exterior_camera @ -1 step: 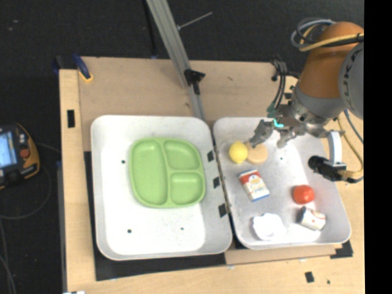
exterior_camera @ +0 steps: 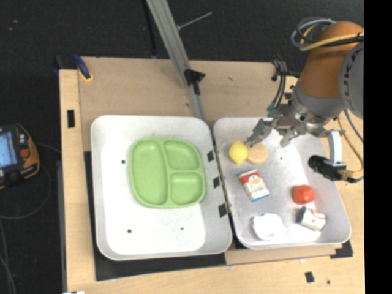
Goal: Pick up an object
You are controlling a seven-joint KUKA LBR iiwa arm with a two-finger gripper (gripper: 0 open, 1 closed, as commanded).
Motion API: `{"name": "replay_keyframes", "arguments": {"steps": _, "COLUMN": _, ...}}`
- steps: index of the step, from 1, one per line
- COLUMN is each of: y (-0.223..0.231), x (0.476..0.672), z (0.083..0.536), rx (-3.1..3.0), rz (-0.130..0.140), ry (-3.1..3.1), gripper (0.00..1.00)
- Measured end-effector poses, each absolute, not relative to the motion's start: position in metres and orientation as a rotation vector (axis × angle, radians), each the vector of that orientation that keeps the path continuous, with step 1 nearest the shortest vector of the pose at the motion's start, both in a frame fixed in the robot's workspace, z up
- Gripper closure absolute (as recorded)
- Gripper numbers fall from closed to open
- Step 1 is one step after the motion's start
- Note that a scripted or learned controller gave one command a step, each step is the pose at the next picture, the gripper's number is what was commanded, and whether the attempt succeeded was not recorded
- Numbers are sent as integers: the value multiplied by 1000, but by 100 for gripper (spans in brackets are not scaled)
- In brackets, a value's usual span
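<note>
Your pincer (exterior_camera: 270,135) hangs over the right bin's (exterior_camera: 337,225) far edge, fingers spread wide, gripping nothing. Just below its left finger sit a tan ball (exterior_camera: 258,154) and a lemon (exterior_camera: 238,152), touching. Nearer you, the carton (exterior_camera: 253,185) lies flat, long axis tilted slightly left. Beyond: tomato (exterior_camera: 303,194), a white cup (exterior_camera: 268,226), hard to read. Far left, green tray (exterior_camera: 166,172).

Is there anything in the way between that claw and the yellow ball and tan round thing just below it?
Nothing visible blocks it. The claw is directly above the tan round thing, with the yellow ball touching that thing's left side. The small box lies further down the right bin.
</note>
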State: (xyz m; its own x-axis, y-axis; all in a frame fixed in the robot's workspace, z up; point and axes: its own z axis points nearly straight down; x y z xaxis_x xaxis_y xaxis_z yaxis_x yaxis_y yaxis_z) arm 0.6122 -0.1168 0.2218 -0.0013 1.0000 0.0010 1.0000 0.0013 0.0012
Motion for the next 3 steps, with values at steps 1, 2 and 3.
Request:
{"name": "replay_keyframes", "arguments": {"steps": 1, "y": -111, "x": 617, "z": 162, "rx": 2218, "rz": -5, "ry": 2226, "gripper": 0}}
{"name": "replay_keyframes", "arguments": {"steps": 2, "y": -113, "x": 617, "z": 99, "rx": 2222, "rz": -6, "ry": 2222, "gripper": 0}}
{"name": "replay_keyframes", "arguments": {"steps": 3, "y": -114, "x": 617, "z": 101, "rx": 2222, "rz": 0, "ry": 2221, "gripper": 0}}
